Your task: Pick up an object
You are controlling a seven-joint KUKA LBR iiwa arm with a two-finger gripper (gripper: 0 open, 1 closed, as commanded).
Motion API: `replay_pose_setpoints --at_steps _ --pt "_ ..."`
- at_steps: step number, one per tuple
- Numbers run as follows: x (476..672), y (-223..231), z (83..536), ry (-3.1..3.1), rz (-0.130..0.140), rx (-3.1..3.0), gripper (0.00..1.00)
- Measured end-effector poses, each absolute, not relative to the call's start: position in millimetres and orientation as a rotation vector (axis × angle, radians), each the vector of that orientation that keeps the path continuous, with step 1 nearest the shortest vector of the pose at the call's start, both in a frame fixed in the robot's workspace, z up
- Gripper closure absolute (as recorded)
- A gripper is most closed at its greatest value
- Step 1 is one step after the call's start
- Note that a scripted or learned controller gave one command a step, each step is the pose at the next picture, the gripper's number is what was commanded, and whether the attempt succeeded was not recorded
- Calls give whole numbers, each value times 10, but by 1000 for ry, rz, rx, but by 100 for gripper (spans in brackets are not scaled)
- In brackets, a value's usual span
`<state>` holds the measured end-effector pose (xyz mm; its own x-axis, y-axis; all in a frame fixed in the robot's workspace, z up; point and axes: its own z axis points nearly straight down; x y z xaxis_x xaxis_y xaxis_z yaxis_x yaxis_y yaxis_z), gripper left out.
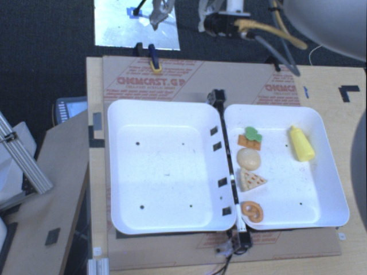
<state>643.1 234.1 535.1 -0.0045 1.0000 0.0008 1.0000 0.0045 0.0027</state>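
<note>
The gripper [162, 10] is hanging at the top of the view, beyond the bench and well apart from both bins, over a shiny metal sheet [117, 16]; its fingers are gripping nothing, though how wide they are standing I cannot tell. Five toy foods are lying in the right bin [330, 173]: a yellow bottle [300, 143] toward the far right, and along the left wall a carrot piece [250, 138], a pale round bun [249, 158], a pizza slice [252, 180] and a pretzel [253, 211]. The left bin [163, 165] is sitting just beside it, touching along the middle.
</note>
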Motion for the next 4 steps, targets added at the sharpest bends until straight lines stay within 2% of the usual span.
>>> replay_pose_setpoints --at_steps 4 --pt "6431 2341 5351 2226 4 2216 0"
